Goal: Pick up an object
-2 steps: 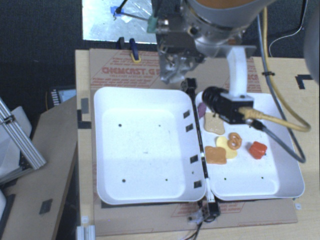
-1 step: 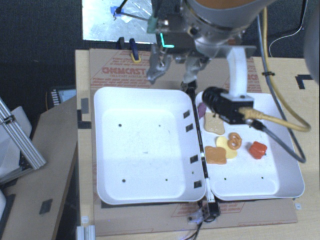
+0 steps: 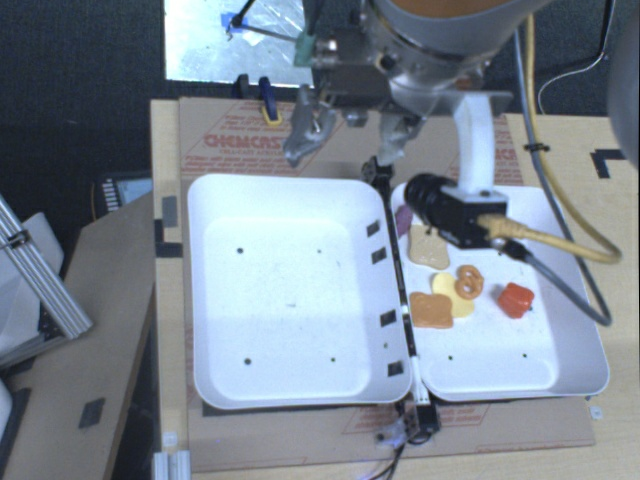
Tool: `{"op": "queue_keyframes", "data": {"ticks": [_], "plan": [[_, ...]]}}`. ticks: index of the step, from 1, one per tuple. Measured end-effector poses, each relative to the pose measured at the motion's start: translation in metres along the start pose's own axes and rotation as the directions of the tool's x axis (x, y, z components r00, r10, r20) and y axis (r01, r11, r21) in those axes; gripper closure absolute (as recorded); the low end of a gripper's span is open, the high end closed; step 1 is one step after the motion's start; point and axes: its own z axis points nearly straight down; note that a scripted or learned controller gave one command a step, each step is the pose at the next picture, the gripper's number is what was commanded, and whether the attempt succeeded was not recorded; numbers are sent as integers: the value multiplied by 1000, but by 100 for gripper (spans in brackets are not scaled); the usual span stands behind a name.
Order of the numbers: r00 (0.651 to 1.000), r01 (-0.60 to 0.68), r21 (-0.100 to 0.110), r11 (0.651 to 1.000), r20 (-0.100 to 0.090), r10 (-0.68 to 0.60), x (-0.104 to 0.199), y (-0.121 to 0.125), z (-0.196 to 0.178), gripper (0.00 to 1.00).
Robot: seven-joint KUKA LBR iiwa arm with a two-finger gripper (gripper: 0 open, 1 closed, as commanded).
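- Small toy food pieces, the objects up for picking, lie grouped in the right-hand shallow white plastic bin [image 3: 560, 368], toward its left half.
- Among them: a pale tan bread-slice shape [image 3: 430, 250] nearest the far side, an orange pretzel-like ring [image 3: 468, 283] just right of it, an orange toast-shaped slab [image 3: 431, 311] against the bin's left wall, and a yellow flat piece [image 3: 460, 303] tucked between slab and ring.
- A red blocky piece [image 3: 515, 299] sits a little apart to the right of the ring.
- A purplish sliver [image 3: 402, 218] shows at the bin's far left edge, partly hidden; what it is cannot be told.
- The left-hand shallow white plastic bin [image 3: 285, 288] lies beside the first, the two touching along a black clipped seam [image 3: 395, 288].
- The pincer [image 3: 345, 143] of the grey arm hangs above the far rim of the bins, over the cardboard-covered desk [image 3: 240, 138], well apart from the toy pieces.
- Its two metal fingers [image 3: 303, 138] stand widely spread, one over the left bin's far edge and the other near the seam, with nothing between them and no contact visible.
- A black camera-like unit on a white post [image 3: 455, 208], trailing a yellow cable [image 3: 560, 246], reaches over the right bin just behind the bread shape.
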Motion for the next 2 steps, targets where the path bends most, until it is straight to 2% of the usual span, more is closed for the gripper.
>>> {"op": "queue_keyframes", "data": {"ticks": [2], "plan": [[1000,0,0,1000,0,0,0,0,0,0]]}}
